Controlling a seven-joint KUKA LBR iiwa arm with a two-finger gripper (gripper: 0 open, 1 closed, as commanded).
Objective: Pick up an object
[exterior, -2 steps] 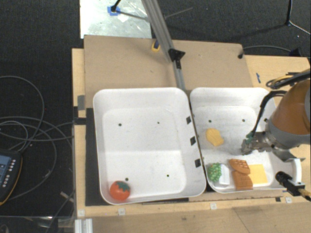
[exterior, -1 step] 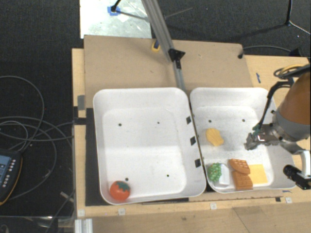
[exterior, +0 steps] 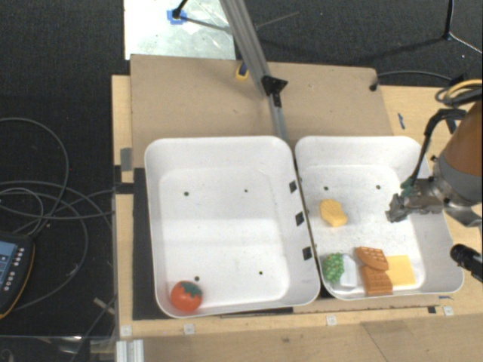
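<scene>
Pincer (exterior: 398,208) low over the right bin (exterior: 355,151), folks, hanging at that bin's right side, and from this angle I cannot tell whether it is clenched or released; nothing shows up gripped in it. Behind it the grey arm (exterior: 460,168) comes in from the right, orange band at the top, with cables looping above it.

Closest piece to the pincer is a small yellow chunk (exterior: 333,213), lying to its left on the bin floor, apart from it with bare white plastic between. Down toward the bin's near edge sits a cluster: a brown waffle-like biscuit (exterior: 370,258), touching an orange-brown block (exterior: 376,281) just below it, and a flat yellow slab (exterior: 401,271) right beside those on their right. Left of that group, in the near left corner of the right bin, a green bumpy piece (exterior: 332,264) rests next to something pale I can't identify.

Over in the left bin (exterior: 219,153), a red tomato-like ball (exterior: 186,296) sits alone in the near left corner, well apart from all the action.

Both bins lie side by side on the brown bench (exterior: 196,96), touching along their inner rims. A grey slanted pole (exterior: 249,36) crosses the far side of the bench, ending near where the bins meet.
</scene>
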